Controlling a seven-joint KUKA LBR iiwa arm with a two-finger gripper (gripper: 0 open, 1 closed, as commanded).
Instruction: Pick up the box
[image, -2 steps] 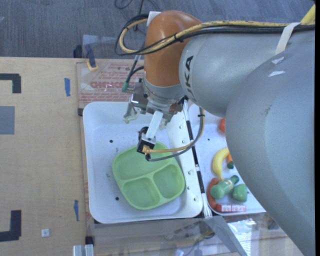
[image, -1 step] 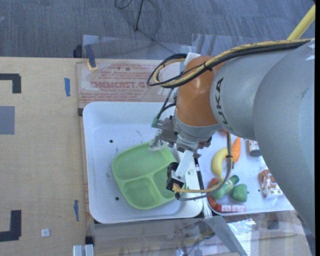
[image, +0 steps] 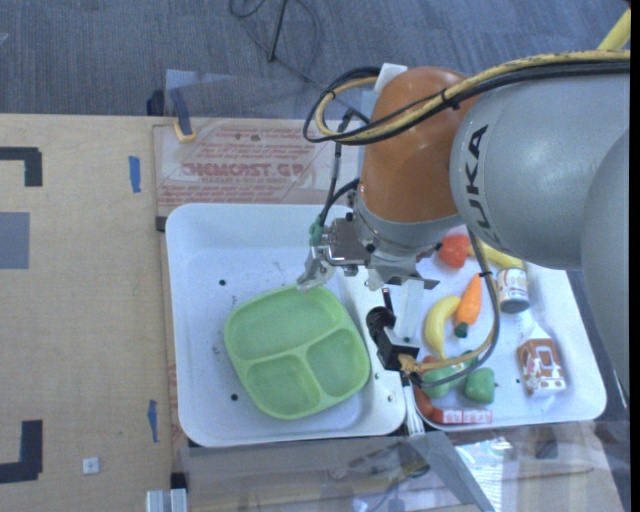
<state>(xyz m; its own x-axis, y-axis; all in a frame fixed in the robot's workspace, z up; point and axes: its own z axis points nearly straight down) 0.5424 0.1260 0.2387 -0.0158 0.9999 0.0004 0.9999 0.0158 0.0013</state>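
Divided tray (image: 295, 353): pale green. Bins (image: 190, 300): white. Banana (image: 440, 322): yellow. Carrot (image: 469, 304): orange, green tip. Pepper (image: 480, 385): green. Small box (image: 541, 365): white with orange-brown print. Can (image: 513, 289): white label, red markings. Arm (image: 540, 170): grey, orange band. Worktop (image: 80, 300): tan.

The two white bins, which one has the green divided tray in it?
The left bin holds the green tray, which lies flat and fills much of its floor. The right bin instead holds small food items, such as a banana and a carrot.
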